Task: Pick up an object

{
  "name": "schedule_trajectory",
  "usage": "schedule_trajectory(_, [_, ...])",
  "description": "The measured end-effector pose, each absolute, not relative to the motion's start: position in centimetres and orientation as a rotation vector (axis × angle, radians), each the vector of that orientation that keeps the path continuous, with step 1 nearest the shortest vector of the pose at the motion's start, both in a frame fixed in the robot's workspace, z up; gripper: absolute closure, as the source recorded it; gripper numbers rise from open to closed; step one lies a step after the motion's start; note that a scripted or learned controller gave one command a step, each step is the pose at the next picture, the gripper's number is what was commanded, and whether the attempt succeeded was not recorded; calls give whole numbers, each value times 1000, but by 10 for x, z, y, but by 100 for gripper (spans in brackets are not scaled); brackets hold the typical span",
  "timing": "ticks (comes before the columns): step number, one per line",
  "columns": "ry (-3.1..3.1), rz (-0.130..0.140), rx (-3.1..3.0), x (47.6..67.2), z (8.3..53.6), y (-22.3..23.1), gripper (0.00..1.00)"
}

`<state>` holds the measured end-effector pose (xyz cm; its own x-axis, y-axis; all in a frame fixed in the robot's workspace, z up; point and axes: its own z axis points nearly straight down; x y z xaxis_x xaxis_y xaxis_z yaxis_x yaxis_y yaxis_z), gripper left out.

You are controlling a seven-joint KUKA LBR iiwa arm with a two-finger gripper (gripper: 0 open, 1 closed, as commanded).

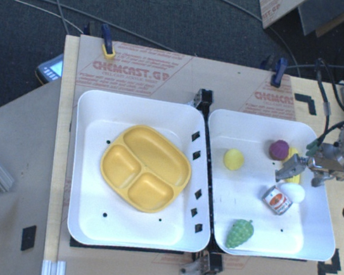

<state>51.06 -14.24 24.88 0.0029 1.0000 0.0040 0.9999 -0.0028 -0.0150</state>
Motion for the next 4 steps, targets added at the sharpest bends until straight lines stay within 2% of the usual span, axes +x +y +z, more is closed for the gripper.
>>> schedule_trajectory(1, [-2219,3,-2218,513,254,-142,0])
schedule_trajectory(2, [-2213,7,-2216,511,191,-147,0])
schedule_trajectory(3, [-2214,6,-2214,510,146,-144,0])
schedule_trajectory(4, [-2234,-12,-2235,515,115,-142,0])
